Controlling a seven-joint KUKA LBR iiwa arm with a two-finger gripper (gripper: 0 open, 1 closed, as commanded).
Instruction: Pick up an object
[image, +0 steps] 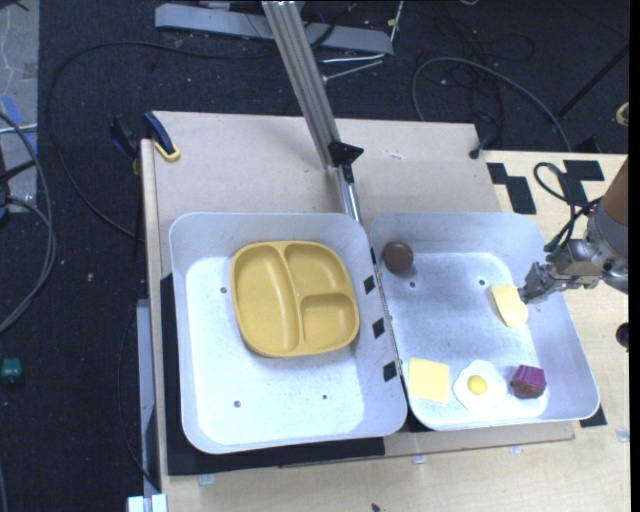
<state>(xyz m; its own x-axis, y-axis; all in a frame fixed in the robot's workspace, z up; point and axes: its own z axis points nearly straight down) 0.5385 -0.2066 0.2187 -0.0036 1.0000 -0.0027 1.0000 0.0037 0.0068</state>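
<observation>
The right bin (450, 275) holds several small objects. A brown round piece (398, 257) lies near its far left corner. A pale yellow wedge (510, 305) sits toward the right wall. Along the near edge lie a flat yellow cheese slice (430, 380), a toy fried egg (478, 385) and a purple piece (528, 381). My gripper (535, 283) reaches in from the right, low at the bin's right wall, right beside the wedge's upper right end. Whether it touches the wedge is unclear.
The left bin (200, 400) carries a yellow divided plate (295, 298). A metal pole (310, 85) slants up from between the bins at the back. A blue and yellow tool (160, 137) lies at the bench's far left corner. Cables trail on the dark floor.
</observation>
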